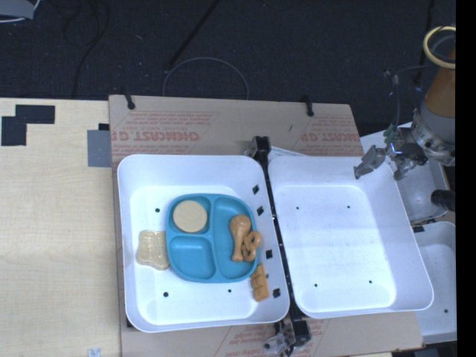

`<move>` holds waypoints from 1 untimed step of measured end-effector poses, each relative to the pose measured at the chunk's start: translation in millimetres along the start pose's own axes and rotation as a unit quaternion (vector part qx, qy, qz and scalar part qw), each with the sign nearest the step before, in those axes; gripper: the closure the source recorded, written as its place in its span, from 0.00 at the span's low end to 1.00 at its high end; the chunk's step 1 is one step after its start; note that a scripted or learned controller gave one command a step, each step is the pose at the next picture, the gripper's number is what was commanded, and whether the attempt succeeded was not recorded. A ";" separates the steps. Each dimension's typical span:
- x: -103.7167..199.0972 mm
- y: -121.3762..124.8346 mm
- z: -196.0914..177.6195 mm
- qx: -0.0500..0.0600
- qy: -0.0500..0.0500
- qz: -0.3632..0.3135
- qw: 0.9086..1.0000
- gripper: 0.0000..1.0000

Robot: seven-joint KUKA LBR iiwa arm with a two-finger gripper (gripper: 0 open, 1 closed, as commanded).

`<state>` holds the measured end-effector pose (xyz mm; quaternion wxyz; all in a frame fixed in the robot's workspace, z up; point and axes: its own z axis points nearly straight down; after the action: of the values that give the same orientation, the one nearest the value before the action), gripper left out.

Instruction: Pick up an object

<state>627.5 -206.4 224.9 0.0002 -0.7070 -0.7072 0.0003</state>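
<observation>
1. Objects for picking all lie in the left bin (pixel 137 199); we list the scene from largest item to smallest.
2. Surface (pixel 52 222): we see a pale wooden top carrying a cardboard sheet (pixel 193 129), on which both bins sit side by side.
3. Right bin (pixel 349 244): we see bare white floor in it. It lies nearest the arm.
4. Left bin: it holds every candidate object, so we judge that the arm must cross over the right bin to reach any of them.
5. Arm (pixel 439 88): it stands at the far right of the camera view, above the upper right corner of the right bin and well apart from the objects.
6. Blue tray (pixel 201 262): a three-compartment plate in the middle of the left bin. A round tan disc (pixel 190 216) lies in its upper left compartment, and a brown twisted piece (pixel 244 238) lies in its right compartment.
7. Pale flat piece (pixel 152 249): it rests on the bin floor, touching the tray's left edge.
8. Small brown piece (pixel 259 282): it lies just beside the tray's lower right corner.
9. Pincer (pixel 387 162): its fingers stand apart with nothing between them.
10. Progress: we judge the task barely begun. Approach, descent, closing and lift all remain.
</observation>
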 end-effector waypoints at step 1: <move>9.9 2.5 55.5 0.003 0.001 -0.001 1.000 0.00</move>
<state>629.9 -196.6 169.4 0.0031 -0.7062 -0.7080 0.0017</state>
